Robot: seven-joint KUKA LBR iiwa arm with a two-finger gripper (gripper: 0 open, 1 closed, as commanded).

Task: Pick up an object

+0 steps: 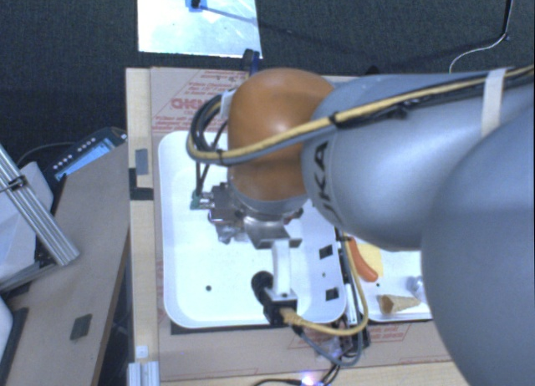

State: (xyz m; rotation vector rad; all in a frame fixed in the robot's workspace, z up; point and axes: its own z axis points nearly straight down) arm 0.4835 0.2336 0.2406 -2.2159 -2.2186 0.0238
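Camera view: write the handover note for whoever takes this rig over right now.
Gripper: over the left bin, tucked under the wrist; open or shut cannot be told, and nothing is seen held.
Things: an orange object and a tan wedge lie in the right bin, both partly hidden by the arm.
Done: no pick can be confirmed.
Left: grasp one object and lift it.
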